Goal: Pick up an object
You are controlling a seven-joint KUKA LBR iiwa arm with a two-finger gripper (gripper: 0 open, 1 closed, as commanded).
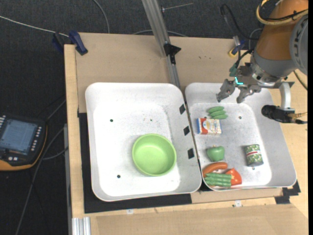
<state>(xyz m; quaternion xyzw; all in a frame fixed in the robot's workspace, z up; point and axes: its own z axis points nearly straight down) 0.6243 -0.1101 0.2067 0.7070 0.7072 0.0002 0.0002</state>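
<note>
My gripper hangs over the far edge of the right bin, fingers spread open with nothing between them. Just below it lies a green pea pod. Nearer the camera sit a small red and white carton, a green apple-like fruit, a green-labelled can, and at the near edge an orange-red piece beside another green pod on a red item.
The left bin holds a light green bowl. A metal pole slants up from between the bins. A pendant lies off the bench at left.
</note>
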